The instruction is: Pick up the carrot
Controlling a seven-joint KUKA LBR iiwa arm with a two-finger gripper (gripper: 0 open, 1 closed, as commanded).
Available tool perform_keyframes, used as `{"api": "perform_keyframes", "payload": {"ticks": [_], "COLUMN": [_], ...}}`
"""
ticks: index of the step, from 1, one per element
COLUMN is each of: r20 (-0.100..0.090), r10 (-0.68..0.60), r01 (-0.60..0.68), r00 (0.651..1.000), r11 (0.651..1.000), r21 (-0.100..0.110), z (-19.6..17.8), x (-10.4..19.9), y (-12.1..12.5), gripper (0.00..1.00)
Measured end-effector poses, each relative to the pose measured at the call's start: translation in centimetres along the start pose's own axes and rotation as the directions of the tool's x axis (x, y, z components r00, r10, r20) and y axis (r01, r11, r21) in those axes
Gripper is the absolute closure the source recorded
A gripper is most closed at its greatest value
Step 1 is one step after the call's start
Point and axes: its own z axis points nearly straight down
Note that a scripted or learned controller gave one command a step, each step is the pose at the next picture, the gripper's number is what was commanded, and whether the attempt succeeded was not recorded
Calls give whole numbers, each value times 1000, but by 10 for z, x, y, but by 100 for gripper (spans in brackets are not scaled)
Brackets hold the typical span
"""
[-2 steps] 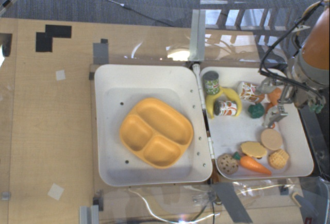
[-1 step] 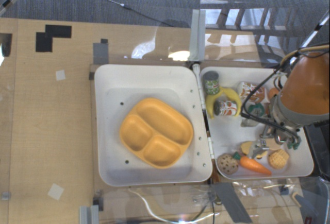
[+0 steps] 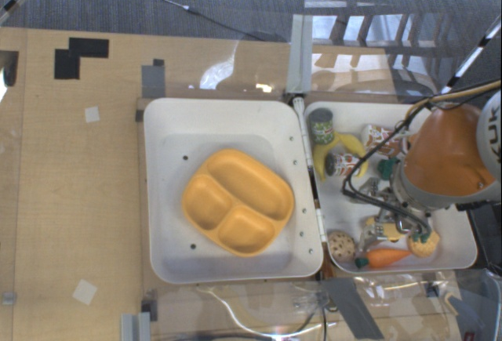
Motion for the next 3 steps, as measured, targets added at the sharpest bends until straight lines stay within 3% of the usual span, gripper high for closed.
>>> {"api": "perform_keyframes", "payload": {"ticks": [1,2,3], "r20": [4,-5,-13], "r10": [-6,-111,-207], "r01": [6,111,207], "r00": [1000,994,978], "r11": [1000,994,978], "r21": [0,6,0], "z": [-12,-150,-212], "x": [-3,-5,-11], "y": [1,-76,-99], "gripper": [100,100,100]}}
